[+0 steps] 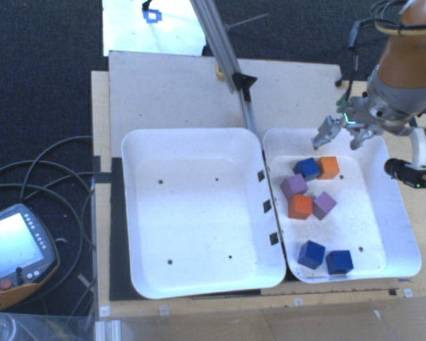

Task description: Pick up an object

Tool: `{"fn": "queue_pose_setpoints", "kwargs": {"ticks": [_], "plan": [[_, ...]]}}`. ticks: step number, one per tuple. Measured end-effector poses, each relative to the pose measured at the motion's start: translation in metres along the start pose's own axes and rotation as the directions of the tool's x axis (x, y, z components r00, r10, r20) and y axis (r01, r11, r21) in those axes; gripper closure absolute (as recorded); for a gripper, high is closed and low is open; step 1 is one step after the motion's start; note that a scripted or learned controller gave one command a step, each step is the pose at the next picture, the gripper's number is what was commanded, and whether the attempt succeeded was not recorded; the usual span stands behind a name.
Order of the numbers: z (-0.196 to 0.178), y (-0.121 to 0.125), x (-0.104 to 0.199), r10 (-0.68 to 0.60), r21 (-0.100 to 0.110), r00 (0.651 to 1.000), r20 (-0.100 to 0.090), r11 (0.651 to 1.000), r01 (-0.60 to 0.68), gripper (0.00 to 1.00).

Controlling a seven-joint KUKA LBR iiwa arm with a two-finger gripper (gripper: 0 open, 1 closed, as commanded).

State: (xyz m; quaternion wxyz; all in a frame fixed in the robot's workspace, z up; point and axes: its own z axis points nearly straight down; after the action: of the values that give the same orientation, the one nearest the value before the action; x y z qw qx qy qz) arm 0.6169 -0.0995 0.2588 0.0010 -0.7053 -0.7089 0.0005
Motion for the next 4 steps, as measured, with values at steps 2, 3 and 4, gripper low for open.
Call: {"fn": "queue_pose_setpoints", "kwargs": {"ticks": [2,3,4], "plan": [[0.053,-0.005,0.004,0.002,0.002,1.000,0.000,1.000,-0.002,0.00],[0.095,-0.001,0.005,0.002,0.000,1.000,0.001,1.000,-0.002,0.00],[0.136,0.002,0.010,0.002,-0.004,1.000,0.000,1.000,-0.002,0.00]]}}
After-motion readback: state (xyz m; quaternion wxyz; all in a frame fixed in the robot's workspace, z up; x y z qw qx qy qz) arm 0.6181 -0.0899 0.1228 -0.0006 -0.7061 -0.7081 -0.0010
